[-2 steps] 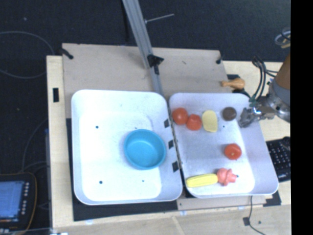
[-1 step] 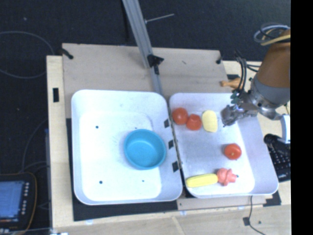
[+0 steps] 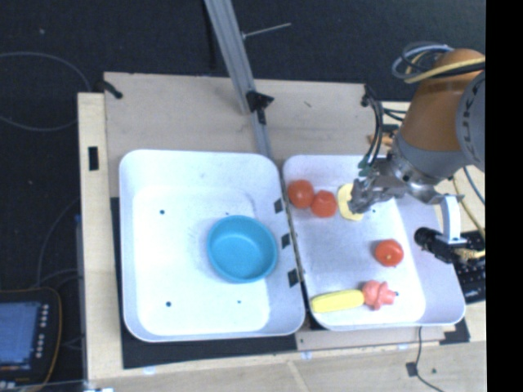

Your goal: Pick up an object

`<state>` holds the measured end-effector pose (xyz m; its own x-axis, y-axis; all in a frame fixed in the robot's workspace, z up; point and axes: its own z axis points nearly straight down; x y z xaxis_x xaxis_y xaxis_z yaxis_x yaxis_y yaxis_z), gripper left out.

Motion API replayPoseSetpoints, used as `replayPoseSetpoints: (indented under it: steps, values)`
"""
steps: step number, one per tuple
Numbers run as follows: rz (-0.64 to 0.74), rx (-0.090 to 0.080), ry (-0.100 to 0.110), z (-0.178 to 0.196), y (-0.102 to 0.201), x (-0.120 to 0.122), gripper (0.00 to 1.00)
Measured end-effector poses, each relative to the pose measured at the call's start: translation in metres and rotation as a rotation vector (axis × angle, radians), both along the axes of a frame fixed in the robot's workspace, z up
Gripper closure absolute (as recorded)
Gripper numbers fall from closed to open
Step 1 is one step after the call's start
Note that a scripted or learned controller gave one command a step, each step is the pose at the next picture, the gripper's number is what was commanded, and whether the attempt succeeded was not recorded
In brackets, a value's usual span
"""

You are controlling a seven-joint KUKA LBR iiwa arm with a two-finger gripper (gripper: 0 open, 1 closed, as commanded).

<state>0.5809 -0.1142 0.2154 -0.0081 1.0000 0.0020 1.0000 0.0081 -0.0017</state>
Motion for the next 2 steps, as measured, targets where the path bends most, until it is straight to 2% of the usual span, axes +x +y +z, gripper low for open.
replayPoseSetpoints:
  steps: [1, 2]
  values:
    - [0.002, 0.003, 0.002, 0.013, 0.046, -0.004, 1.00]
    - [0.001, 0.001, 0.002, 0.006, 0.099, -0.015, 1.00]
